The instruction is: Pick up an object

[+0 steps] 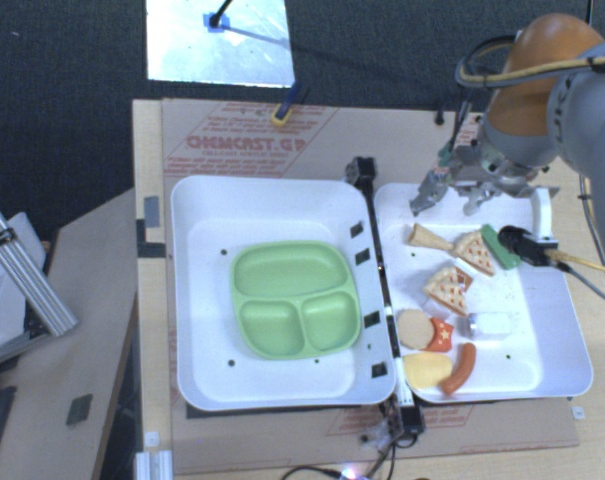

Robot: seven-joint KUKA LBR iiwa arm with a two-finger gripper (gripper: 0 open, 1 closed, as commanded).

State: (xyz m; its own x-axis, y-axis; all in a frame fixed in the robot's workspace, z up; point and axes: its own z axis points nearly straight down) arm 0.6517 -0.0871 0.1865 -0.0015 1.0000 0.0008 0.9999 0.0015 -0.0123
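Gripper [448, 201] spread, empty, above the right bin [547, 343].
The flat wedge [429, 236] below could be pushed aside rather than pinched.

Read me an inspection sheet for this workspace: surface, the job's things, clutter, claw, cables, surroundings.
Surface: bench bearing a left bin and a right bin, both white, side by side.
Job's things: in the right bin, upper pizza slice, lower pizza slice, sausage, yellow piece, round biscuit, red piece, pale wedge, green piece, white block.
Clutter: green divided plate in the left bin.
Claw: open, holding nothing, above the right bin's far end.
Cables: hose looped beside the orange band; wires at the bench's front edge.
Surroundings: shiny sheet beyond the bench; metal frame at the left.
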